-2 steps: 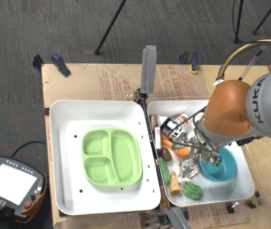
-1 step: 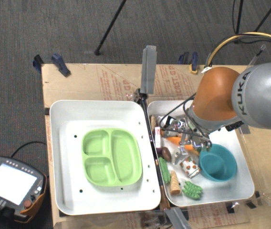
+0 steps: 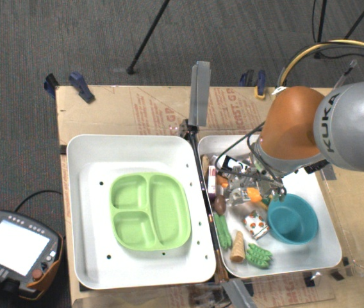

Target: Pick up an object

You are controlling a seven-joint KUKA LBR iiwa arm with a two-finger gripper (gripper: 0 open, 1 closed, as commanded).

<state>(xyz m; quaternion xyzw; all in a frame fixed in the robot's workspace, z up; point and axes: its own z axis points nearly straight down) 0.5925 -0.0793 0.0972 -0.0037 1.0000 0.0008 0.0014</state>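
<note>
The right bin [image 3: 323, 249] holds several small objects: a teal bowl [image 3: 293, 220], a red-and-white patterned piece [image 3: 256, 224], an ice-cream cone [image 3: 238, 247], a green leafy toy [image 3: 259, 255], a green pod [image 3: 223, 231] and a brown piece [image 3: 220, 205]. My gripper [image 3: 251, 190] hangs low over the cluster in the bin's upper middle, just left of the bowl. An orange piece [image 3: 254, 194] lies right at the fingertips. The wrist hides most of the gripper.
The left bin [image 3: 86, 172] carries a light green divided plate [image 3: 150, 210]. A grey post [image 3: 199, 101] stands behind the seam between the bins. Clamps [image 3: 79, 85] grip the cardboard-covered bench at the back. A tablet-like pendant [image 3: 15, 252] lies on the floor at lower left.
</note>
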